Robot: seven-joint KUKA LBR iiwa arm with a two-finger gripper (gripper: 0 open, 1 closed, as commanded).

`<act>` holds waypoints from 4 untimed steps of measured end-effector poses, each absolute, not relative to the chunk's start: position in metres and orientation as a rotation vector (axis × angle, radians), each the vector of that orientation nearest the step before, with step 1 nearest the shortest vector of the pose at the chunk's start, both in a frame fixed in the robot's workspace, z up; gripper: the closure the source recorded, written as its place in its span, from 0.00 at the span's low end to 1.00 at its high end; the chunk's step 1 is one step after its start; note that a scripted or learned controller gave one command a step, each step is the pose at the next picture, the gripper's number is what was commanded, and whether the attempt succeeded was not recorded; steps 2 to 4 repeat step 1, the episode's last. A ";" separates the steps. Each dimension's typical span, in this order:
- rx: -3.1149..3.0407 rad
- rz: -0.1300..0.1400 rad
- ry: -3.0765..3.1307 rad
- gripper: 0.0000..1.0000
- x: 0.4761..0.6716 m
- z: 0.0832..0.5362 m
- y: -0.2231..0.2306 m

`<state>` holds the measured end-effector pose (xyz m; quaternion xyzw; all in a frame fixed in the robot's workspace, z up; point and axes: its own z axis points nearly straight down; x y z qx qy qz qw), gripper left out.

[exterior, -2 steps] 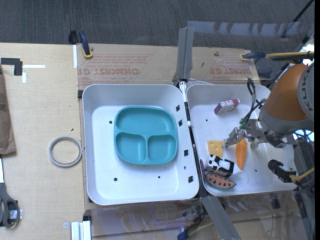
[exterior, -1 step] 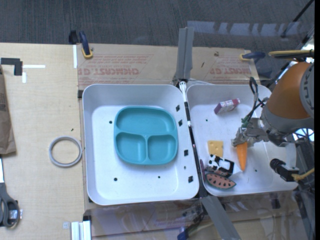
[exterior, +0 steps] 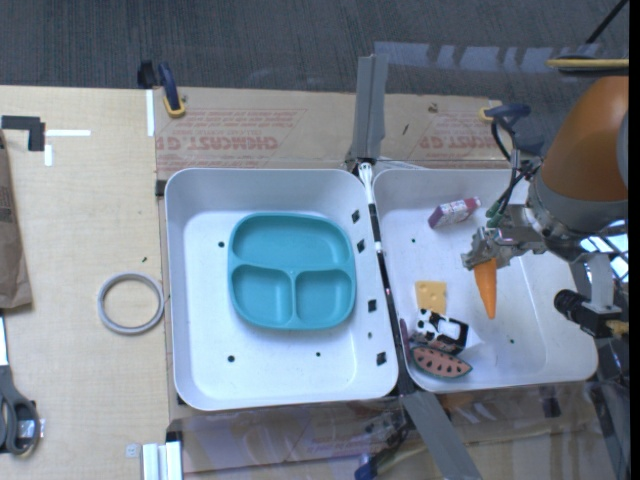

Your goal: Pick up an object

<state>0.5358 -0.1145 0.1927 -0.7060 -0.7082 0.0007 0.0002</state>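
- Camera view, slanted down on two white bins: left bin (exterior: 190, 298) holds a teal divided plate (exterior: 293, 270); right bin (exterior: 560, 358) holds the loose items.
- Gripper (exterior: 487, 258) sits over the right bin's middle, at the top end of the carrot (exterior: 487, 290). The carrot hangs point-down from the fingertips, its thick end between them, so you can read the fingers as closed on it. My judgement: it is lifted or partly lifted, though you cannot confirm from this angle that the tip is off the floor.
- Grip is at the wide end, likely because that end gives the fingers most to bite on; the taper below would slip.
- Other candidates lie apart from the carrot: pink packet (exterior: 453, 211) near the back wall, cheese wedge (exterior: 432, 295) just left of the carrot, cow toy (exterior: 441, 330) and watermelon slice (exterior: 441, 362) touching at the front left corner.
- Arm's orange band (exterior: 595, 138) shows at right, cables trailing toward the wrist.
- Bins rest on cardboard (exterior: 260, 133) over a pale wooden bench (exterior: 70, 228). A tape ring (exterior: 131, 301) lies left of the bins, scissors (exterior: 18, 418) at the lower left edge, a brown bag (exterior: 12, 228) at the far left. Dark carpet behind.
- Watch the carrot if the arm rises: a pinch on a smooth cone may let go.
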 end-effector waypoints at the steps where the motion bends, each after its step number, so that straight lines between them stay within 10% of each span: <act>1: -2.287 0.004 -2.153 1.00 0.546 0.252 -0.077; 4: -2.287 0.004 -2.153 1.00 0.546 0.252 -0.077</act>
